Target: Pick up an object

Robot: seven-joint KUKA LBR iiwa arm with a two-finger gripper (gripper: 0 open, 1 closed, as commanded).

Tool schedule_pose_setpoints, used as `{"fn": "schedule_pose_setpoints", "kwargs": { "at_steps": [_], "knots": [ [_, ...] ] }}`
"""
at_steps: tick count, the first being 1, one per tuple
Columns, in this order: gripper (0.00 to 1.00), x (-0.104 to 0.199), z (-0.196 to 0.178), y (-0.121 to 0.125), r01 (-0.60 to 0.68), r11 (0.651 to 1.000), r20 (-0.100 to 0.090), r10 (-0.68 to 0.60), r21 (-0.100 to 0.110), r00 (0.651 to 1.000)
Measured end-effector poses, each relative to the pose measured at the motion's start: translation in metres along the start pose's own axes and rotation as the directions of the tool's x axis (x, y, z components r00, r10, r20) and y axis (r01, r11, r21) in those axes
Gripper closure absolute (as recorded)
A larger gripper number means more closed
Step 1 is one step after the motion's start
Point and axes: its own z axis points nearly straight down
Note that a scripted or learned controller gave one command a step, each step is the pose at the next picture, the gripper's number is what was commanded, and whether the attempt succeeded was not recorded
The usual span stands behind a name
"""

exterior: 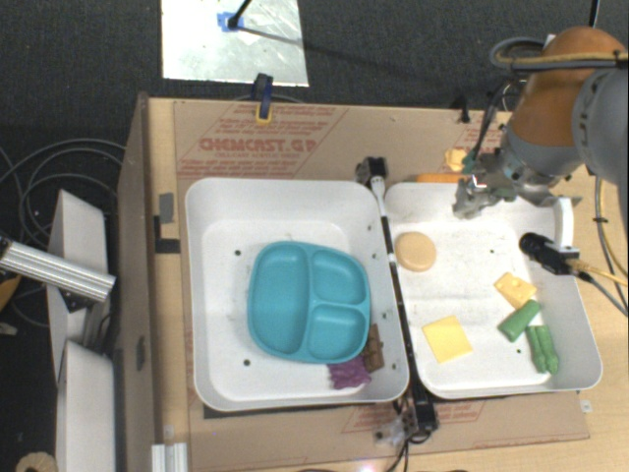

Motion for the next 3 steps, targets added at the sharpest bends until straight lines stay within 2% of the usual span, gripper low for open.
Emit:
{"fn": "schedule_pose_setpoints", "kwargs": {
  "at_steps": [1, 2, 3],
  "knots": [
    [1.0, -0.053, -0.006, 0.037, -0.001, 1.0, 0.001, 0.001, 0.001, 1.0],
    [1.0, -0.103, -0.03, 0.035, -0.003, 1.0, 0.003, 0.003, 0.003, 1.0],
    [1.0, -0.046, -0.036, 0.036, 0.008, 1.0, -0.002, -0.008, 0.005, 1.0]
  ]
}}
